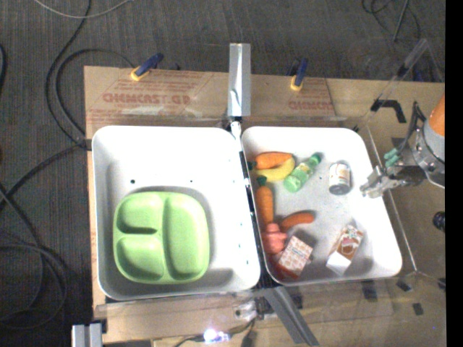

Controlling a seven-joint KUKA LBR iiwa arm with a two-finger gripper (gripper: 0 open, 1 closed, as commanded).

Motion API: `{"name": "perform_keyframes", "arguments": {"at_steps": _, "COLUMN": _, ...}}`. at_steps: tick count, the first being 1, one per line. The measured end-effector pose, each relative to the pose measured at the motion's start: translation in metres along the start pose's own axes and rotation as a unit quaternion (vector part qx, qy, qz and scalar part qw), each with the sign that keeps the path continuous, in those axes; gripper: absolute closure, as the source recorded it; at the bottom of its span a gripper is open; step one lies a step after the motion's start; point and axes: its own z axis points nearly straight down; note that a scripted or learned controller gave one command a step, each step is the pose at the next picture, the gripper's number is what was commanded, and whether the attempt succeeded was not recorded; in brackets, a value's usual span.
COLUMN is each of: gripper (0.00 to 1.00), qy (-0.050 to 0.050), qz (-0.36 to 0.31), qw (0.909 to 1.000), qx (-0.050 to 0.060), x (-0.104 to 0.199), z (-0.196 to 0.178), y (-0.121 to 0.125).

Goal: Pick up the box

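Pincer [377, 186] parked over the right bin's [362, 139] edge; can't tell its state; box [294, 256] sits untouched among toy food.

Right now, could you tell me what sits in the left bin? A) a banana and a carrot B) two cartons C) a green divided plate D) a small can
C: the green divided plate lies in the left bin, while the food items, can and cartons are all in the right bin.

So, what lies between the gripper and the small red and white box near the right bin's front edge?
Bare white bin floor separates gripper and red and white box, seen in the camera view.
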Motion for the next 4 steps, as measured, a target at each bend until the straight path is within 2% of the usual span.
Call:
{"name": "perform_keyframes", "arguments": {"at_steps": 1, "gripper": 0.00, "qy": 0.000, "qz": 0.000, "qw": 1.0000, "qx": 0.000, "x": 0.000, "z": 0.000, "y": 0.000}}
{"name": "perform_keyframes", "arguments": {"at_steps": 2, "gripper": 0.00, "qy": 0.000, "qz": 0.084, "qw": 0.9965, "qx": 0.001, "x": 0.043, "z": 0.069, "y": -0.025}}
{"name": "perform_keyframes", "arguments": {"at_steps": 3, "gripper": 0.00, "qy": -0.001, "qz": 0.142, "qw": 0.9899, "qx": 0.000, "x": 0.107, "z": 0.156, "y": -0.003}}
{"name": "perform_keyframes", "arguments": {"at_steps": 4, "gripper": 0.00, "qy": 0.000, "qz": 0.183, "qw": 0.9831, "qx": -0.008, "x": 0.065, "z": 0.161, "y": -0.022}}
